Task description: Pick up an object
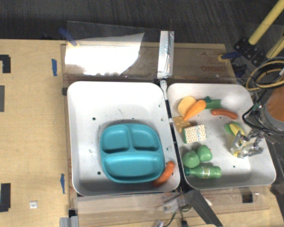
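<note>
My gripper [244,144] hangs low over the right side of the right bin [262,174], reaching in from the right edge. Just above-left of it lies a small yellow and green toy corn [233,128], very near the gripper's tip. A red-orange toy sausage [223,112] lies further up. Near the bin's top left are an orange carrot [195,109] and a yellow-orange piece [185,104]. A speckled cream block [195,134] sits in the middle. Two green round toys [197,156] and a green cucumber-like toy [204,172] lie near the front.
The left bin [80,126] holds a teal divided plate [131,152] with an orange toy [165,173] at its lower right corner. The arm's orange band [280,105] and loose cables [267,77] crowd the right edge. A wall [169,126] divides the bins.
</note>
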